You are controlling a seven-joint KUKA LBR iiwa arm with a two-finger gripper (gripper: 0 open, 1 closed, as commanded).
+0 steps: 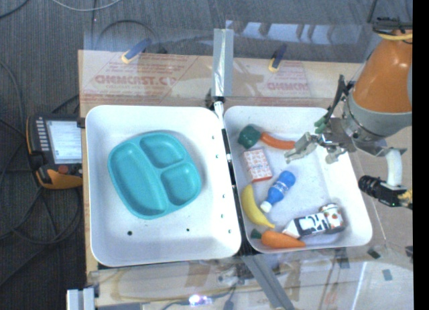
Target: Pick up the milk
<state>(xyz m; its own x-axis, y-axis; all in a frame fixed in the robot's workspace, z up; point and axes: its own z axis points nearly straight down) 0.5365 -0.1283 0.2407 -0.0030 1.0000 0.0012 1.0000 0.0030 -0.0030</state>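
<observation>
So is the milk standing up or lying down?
Lying down. The milk rests on its long side in the right bin, beside a carrot.

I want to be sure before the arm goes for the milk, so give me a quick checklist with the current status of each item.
1. Milk carton located: ok, lying on its side near the front right corner of the right bin.
2. End effector over the right bin: ok, but at the back part, well away from the carton.
3. End effector carrying nothing: ok, nothing shows between its fingers.
4. Room around the carton: not ok, a carrot lies close at its left end.
5. Path to the carton: cannot tell; the blue bottle lies between.
</observation>
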